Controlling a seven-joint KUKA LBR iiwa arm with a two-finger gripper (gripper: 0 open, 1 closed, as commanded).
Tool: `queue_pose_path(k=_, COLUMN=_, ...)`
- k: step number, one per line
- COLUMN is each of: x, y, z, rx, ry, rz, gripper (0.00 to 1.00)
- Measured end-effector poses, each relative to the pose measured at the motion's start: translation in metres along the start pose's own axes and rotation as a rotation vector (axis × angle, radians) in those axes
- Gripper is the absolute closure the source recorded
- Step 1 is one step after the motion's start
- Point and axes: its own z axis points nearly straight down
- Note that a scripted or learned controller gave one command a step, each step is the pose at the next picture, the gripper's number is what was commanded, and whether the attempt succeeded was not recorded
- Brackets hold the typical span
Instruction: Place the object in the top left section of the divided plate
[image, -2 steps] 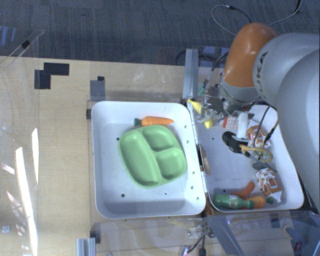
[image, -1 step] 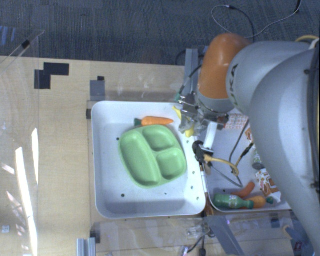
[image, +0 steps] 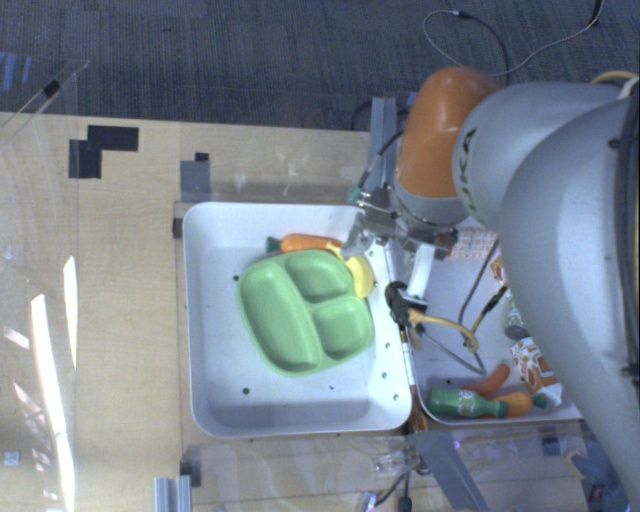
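Note:
A green divided plate (image: 303, 312) with three sections lies in the left white bin (image: 215, 400). An orange carrot-like toy (image: 308, 242) rests on the bin floor just beyond the plate's far rim. A yellow object (image: 359, 276) sits against the plate's right rim, partly under the gripper. My gripper (image: 385, 248) hangs over the left bin's right edge, directly above and beside the yellow object. The wrist and its fittings hide how the gripper meets the yellow object.
The grey arm covers most of the right bin (image: 432, 405). At that bin's near edge lie a green bottle (image: 466, 403) and two orange toys (image: 491, 380). A yellow cable (image: 445, 325) loops below the wrist. Bare floor surrounds the plate on the left and front.

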Motion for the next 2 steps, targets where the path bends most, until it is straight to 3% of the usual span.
queue_pose_path(k=1, x=0.002, y=0.001, z=-0.008, rx=0.001, ry=0.001, rz=-0.006, gripper=1.00)
queue_pose_path(k=2, x=-0.037, y=0.013, z=-0.038, rx=-0.004, ry=0.000, rz=-0.028, gripper=1.00)
